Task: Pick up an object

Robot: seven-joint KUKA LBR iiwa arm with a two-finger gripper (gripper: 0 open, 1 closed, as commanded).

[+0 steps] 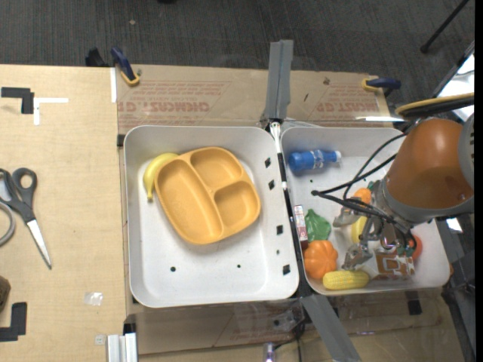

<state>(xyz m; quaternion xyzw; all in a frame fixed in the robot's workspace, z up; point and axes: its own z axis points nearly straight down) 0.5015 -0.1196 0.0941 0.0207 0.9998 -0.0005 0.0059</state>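
My gripper [353, 238] hangs low in the right bin [423, 281], below the arm's orange band [426, 164]. It is over the bin's front middle, amid a cluster of toys. An orange pumpkin [320, 256] lies just to its left and a yellow corn cob [345, 280] just in front of it. A brown and white box [394, 266] sits to its right. A green piece [315, 225] lies to its left, and a small orange item [362, 197] peeks out behind it. A blue bottle [313, 159] lies at the back of the bin, apart from the gripper.
The left bin [204, 285] holds a yellow divided plate [205, 194] with a banana [155, 173] along its left rim. Black cables [339, 194] loop from the arm over the right bin. Scissors [29, 210] lie on the bench at far left.
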